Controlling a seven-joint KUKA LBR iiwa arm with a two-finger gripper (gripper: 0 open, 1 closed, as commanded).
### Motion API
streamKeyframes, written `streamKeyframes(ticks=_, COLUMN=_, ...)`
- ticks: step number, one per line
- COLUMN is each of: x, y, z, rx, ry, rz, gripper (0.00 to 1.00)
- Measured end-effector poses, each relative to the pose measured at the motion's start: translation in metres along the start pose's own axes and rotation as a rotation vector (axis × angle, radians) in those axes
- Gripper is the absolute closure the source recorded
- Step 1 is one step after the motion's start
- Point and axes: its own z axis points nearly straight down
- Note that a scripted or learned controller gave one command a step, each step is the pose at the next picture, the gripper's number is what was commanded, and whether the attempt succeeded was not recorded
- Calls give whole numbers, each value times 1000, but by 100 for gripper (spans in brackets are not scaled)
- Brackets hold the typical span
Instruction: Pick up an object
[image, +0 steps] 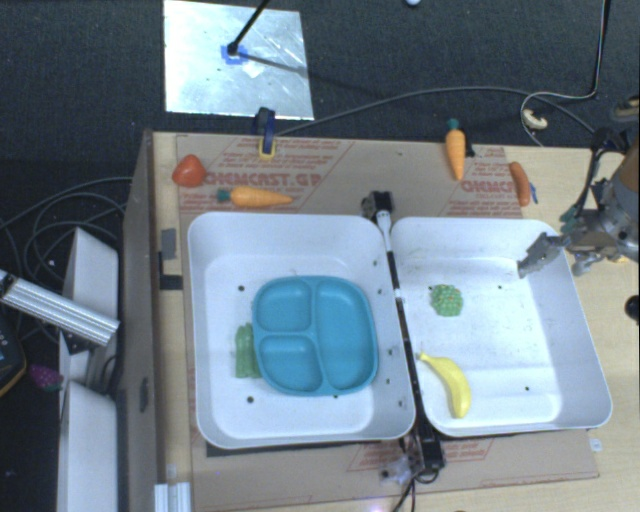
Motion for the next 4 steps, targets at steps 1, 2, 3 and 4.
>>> streamKeyframes(ticks=1, x=50, y=5, z=97, rx=3, ry=1, rz=-1, gripper=0)
streamKeyframes(ticks=2, x=95, y=5, z=149, rx=2, ry=1, rz=-1, gripper=0)
streamKeyframes(ticks=3, x=98, y=-62, z=162, rx=2, ry=1, rz=2, gripper=0)
streamKeyframes(ticks=4, x=73, y=-4, z=162, rx=-1, ry=0, rz=1, gripper=0)
